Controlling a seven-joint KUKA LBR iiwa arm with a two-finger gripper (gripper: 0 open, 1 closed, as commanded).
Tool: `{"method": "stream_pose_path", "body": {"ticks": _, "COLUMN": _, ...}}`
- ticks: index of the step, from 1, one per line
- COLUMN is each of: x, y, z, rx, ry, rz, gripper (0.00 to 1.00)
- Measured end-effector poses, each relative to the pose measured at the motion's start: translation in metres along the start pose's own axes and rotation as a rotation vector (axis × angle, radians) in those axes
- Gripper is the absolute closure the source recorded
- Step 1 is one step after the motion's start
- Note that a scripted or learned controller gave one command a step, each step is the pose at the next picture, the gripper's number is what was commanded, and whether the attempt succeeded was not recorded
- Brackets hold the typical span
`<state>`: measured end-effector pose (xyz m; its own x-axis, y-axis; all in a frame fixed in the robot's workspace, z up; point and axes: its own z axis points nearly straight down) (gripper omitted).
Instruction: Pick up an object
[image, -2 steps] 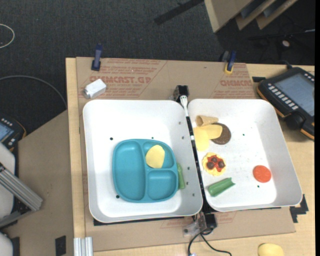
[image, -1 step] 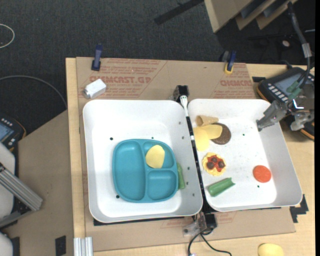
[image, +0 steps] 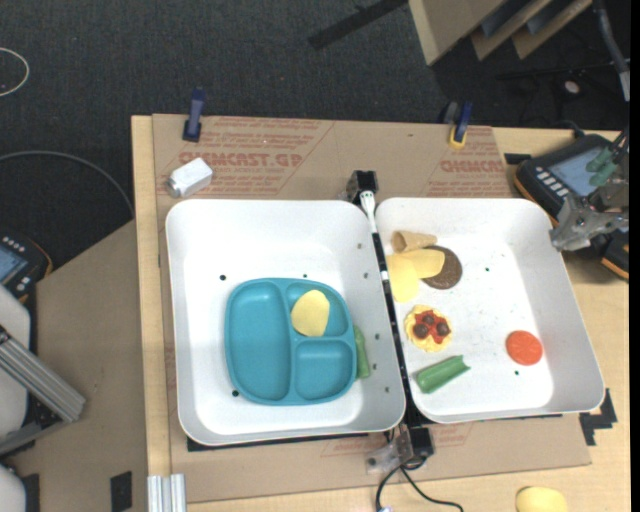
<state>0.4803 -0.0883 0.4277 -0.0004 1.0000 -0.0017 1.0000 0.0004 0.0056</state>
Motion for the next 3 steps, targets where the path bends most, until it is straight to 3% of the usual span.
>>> {"method": "stream_pose_path", "body": {"ticks": 1, "x": 0.014, "y": -0.002, "z": 0.094, "rx": 0.016, "ry": 0.003, "rz": 0.000, "gripper": 1.00}}
{"method": "stream_pose_path", "body": {"ticks": 2, "x": 0.036, "y": -0.003, "z": 0.151, "rx": 0.014, "ry": 0.004, "rz": -0.001, "gripper": 1.00}}
{"method": "stream_pose_path", "body": {"ticks": 3, "x": 0.062, "y": 0.000, "z": -0.081, "rx": -0.018, "ry": 0.002, "rz": -0.003, "gripper": 1.00}}
